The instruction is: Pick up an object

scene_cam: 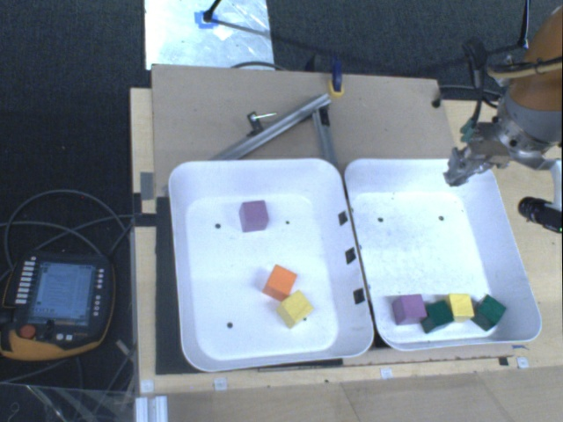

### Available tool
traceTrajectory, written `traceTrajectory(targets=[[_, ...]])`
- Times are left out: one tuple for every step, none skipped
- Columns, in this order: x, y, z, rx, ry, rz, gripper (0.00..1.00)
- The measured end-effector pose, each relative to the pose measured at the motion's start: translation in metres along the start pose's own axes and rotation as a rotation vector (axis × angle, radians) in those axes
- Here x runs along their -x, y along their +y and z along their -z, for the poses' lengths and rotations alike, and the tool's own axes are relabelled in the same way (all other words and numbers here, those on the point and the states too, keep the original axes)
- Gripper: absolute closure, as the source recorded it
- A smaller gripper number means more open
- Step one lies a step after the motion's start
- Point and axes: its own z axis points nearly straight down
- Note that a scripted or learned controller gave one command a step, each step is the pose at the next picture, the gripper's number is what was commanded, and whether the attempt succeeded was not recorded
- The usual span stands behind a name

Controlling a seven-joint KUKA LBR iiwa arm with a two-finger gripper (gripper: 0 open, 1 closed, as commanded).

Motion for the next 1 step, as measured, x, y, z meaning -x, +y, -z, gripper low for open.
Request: traceTrajectory(targets=[[-0.0579,0.0096,-0.0083,0.001,0.001,0.001,1.0]])
